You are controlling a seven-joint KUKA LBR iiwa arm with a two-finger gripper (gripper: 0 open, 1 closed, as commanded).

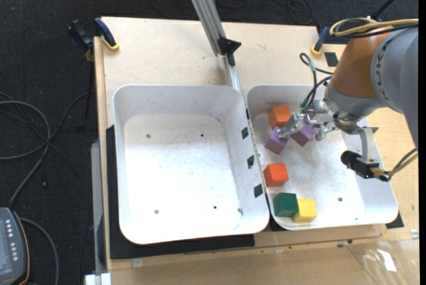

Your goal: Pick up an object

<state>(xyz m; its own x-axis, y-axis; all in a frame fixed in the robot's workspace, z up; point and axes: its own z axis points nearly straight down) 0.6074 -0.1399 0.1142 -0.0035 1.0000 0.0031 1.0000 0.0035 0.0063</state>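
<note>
My gripper (301,128) hangs low over the right bin (379,207), near its back left part. Directly below and touching its outline is a purple block (305,137). A second purple block (275,142) lies just left of the gripper, and an orange block (279,115) sits behind that one. Further forward in the same bin are an orange-red block (275,174), a green block (286,204) and a yellow block (307,209) side by side. Whether the purple block under the gripper is held, I cannot tell.
The left bin (126,144) stands beside the right one, sharing a raised wall in the middle. A slanted metal pole (203,4) rises from behind the bins. The grey arm with its orange band (353,64) and cables reaches in over the right bin's back right corner.
</note>
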